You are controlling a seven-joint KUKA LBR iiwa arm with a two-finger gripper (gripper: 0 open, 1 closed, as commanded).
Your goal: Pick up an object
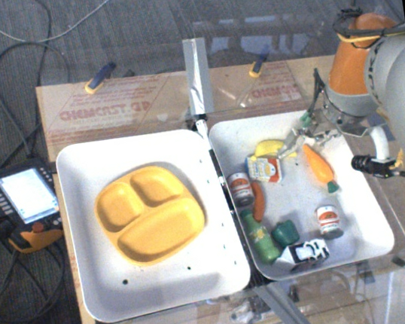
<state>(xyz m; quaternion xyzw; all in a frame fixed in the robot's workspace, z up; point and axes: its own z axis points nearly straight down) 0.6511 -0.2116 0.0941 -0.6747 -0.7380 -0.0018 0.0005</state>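
My gripper hangs low over the back of the right bin, reaching in from the right. Its tip is just right of a yellow fruit and above the top end of an orange carrot. A small juice carton lies just in front of the yellow fruit. Nothing can be seen held in the gripper.
The right bin also holds a small can, a brown sausage, a green bottle, a green block, a black-and-white toy car and another can. The left bin holds a yellow divided plate.
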